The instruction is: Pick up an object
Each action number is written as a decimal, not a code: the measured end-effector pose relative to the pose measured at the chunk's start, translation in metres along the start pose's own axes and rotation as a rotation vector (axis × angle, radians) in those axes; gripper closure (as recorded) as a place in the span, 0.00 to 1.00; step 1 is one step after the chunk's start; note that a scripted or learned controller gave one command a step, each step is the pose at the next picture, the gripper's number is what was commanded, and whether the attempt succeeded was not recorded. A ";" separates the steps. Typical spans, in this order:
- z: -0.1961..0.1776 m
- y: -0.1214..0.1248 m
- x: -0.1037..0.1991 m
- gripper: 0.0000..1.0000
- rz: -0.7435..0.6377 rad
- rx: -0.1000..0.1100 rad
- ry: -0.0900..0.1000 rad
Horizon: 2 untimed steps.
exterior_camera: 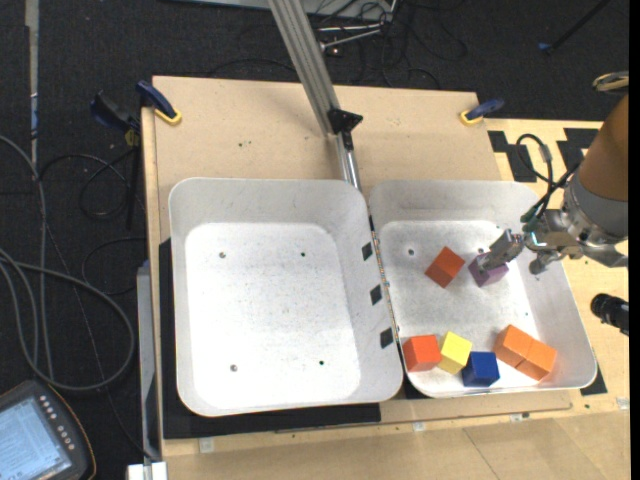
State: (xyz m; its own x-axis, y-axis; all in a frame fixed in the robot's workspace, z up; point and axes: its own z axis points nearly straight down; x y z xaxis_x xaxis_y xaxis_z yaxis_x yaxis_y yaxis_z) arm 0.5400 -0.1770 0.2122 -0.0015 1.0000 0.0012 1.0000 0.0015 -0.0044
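The tool [519, 252] was seen in the right bin [573, 303], fingers spread and holding nothing, one beside the purple block [489, 271]; approach judged under way, centring over the block and closing required next.

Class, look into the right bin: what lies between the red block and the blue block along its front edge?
In the camera view, a yellow block lies between the red block and the blue block.
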 end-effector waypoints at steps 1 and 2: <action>-0.002 0.000 0.000 0.00 0.001 -0.003 -0.001; 0.044 -0.001 -0.007 0.00 0.003 0.000 -0.001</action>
State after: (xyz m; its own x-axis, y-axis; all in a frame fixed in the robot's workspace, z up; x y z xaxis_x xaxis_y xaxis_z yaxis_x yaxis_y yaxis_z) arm 0.5385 -0.1840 0.1679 0.0014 1.0000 0.0005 1.0000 -0.0014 -0.0046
